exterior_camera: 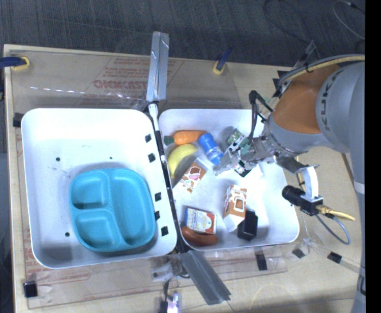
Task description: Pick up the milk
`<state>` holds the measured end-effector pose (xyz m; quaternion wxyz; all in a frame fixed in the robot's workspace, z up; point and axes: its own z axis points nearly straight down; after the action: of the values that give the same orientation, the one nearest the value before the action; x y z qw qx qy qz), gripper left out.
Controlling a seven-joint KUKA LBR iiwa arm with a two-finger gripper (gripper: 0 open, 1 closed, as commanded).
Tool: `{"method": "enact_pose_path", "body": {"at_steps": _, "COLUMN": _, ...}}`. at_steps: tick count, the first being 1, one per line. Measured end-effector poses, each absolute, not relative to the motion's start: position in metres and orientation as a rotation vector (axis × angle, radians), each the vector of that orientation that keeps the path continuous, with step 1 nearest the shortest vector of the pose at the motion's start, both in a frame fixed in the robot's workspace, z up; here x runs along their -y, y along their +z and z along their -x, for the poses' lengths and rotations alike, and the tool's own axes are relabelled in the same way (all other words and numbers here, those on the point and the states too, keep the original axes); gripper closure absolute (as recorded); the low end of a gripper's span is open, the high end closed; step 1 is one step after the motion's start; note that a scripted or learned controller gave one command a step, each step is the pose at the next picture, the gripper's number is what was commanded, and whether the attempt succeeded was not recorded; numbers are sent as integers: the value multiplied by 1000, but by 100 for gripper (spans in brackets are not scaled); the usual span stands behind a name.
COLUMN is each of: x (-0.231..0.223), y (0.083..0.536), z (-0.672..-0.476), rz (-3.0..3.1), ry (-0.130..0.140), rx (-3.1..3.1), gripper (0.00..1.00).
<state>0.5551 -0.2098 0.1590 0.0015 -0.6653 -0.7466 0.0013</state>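
Note:
A small white carton with orange print (236, 201), which looks like the milk, lies in the right bin (278, 230) near its front right. My gripper (237, 155) hangs over the bin's middle, above and behind that carton and just right of a blue bottle (210, 147). Nothing shows held in it. A second small white and brown carton (193, 175) lies to the gripper's left, next to a yellow banana (180, 156).
The right bin also holds an orange carrot (189, 136), a flat printed box (200, 220) over a brown item, and a black block (247, 225). A blue divided tray (112, 207) sits in the left bin (47, 149). The arm (314, 109) covers the right bin's far right corner.

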Motion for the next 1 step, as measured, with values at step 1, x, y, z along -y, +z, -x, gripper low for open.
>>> {"method": "enact_pose_path", "body": {"at_steps": 1, "x": 212, "y": 113, "z": -575, "rz": 1944, "ry": -11, "rx": 2492, "gripper": 0}}
